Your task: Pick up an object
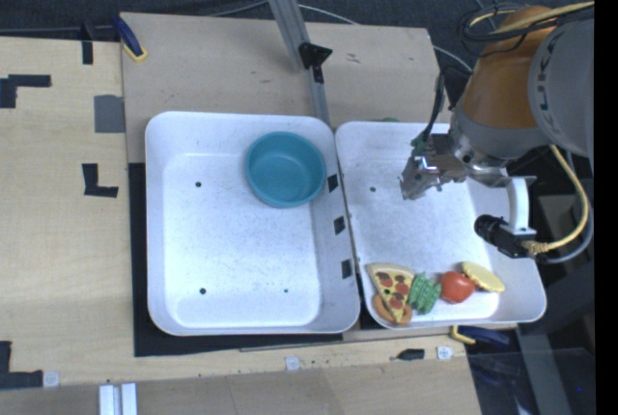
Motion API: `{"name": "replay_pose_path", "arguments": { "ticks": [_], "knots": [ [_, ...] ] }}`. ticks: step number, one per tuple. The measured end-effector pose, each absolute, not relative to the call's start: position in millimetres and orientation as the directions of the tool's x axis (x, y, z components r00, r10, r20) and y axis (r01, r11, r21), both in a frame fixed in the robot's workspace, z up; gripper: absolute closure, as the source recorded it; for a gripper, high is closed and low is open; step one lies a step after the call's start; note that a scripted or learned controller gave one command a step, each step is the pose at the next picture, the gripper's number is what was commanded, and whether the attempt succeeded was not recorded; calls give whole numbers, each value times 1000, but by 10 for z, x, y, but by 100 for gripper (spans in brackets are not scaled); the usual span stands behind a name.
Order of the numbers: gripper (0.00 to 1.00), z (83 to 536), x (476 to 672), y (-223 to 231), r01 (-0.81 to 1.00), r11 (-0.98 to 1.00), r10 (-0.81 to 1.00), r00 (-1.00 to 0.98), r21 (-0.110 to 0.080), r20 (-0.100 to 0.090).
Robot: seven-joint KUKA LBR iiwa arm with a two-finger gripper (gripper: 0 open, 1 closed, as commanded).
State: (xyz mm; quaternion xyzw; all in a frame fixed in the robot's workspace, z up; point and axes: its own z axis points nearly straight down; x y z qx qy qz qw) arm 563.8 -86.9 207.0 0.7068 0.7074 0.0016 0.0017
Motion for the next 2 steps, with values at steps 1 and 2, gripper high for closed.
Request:
{"name": "replay_pose_path", "arguments": {
  "ticks": [1,2],
  "knots": [
    [100,2522,5611,-942,1000,0,1000,0,3,0],
    [100,2408,5753,-355,1000,4,1000,-4,-2,1]
  ]
}}
